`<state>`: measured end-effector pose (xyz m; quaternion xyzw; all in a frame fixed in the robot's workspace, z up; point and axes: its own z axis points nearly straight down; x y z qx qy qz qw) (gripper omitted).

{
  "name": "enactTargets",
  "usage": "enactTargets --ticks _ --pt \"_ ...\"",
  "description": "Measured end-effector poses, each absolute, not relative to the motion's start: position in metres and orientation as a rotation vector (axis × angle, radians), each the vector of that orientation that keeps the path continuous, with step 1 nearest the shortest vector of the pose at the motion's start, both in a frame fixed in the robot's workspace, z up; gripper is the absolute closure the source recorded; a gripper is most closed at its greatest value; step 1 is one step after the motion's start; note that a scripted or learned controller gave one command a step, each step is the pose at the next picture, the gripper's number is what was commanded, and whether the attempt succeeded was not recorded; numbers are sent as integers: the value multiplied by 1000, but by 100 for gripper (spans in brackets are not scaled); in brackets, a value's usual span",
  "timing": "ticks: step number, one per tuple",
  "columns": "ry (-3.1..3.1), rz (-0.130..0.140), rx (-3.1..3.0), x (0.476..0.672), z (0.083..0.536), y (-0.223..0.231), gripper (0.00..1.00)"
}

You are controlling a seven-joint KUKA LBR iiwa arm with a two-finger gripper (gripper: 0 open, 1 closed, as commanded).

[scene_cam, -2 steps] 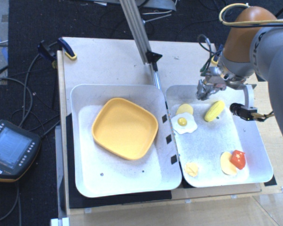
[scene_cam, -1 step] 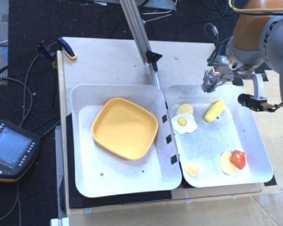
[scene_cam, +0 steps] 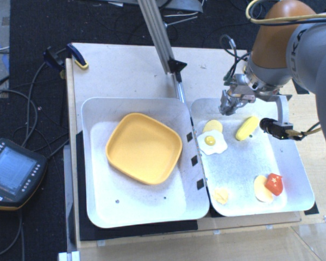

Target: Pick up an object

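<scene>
My gripper (scene_cam: pixel 227 109) hangs over the far left part of the right bin (scene_cam: pixel 293 162), pointing down, with nothing visibly held. Just in front of it lie a round yellow piece (scene_cam: pixel 212 126) and a toy fried egg (scene_cam: pixel 212 142). To the gripper's right lies a yellow oblong piece (scene_cam: pixel 246 128). Toward the bin's near side sit a red piece (scene_cam: pixel 274 183) on a pale yellow slice (scene_cam: pixel 262 191), and a small yellow bit (scene_cam: pixel 221 196).
A large yellow square plate (scene_cam: pixel 144 147) fills the middle of the left bin (scene_cam: pixel 92 162). A slanted metal rail (scene_cam: pixel 158 31) runs down to the wall between the bins. A black fitting (scene_cam: pixel 271 126) on a cable juts over the right bin's far right.
</scene>
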<state>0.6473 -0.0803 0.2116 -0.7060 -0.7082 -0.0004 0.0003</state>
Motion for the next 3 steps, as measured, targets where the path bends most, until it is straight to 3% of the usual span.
enactTargets --ticks 2,3 --pt "-2226 -3 -2217 607 225 10 100" --pt "-2225 0 -2216 575 223 57 100"
